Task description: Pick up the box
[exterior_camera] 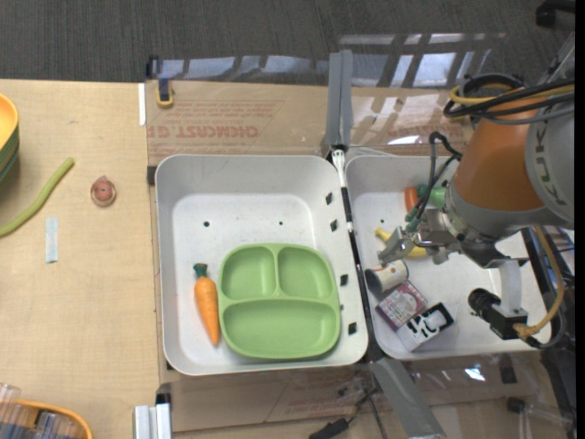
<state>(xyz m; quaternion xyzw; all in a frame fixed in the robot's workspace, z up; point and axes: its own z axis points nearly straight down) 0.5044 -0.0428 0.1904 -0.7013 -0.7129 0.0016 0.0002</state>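
We see the gripper (409,242) low in the right bin (366,186), but cannot tell how it is set or whether it grips anything. The box (400,305) lies at its six o'clock, just apart.

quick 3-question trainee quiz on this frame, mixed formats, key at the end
1. True or false: the carrot lies inside the green plate.
2. Which bin holds the box? A) left bin B) right bin C) neither, it sits on the bench
3. Fill in: the green plate has ___ compartments.

Key
1. False. The carrot lies on the bin floor beside the plate's left edge.
2. B. The box lies near the front of the right bin, next to a black-and-white item, below the arm's pincer.
3. Three: two small at the back, one wide at the front.
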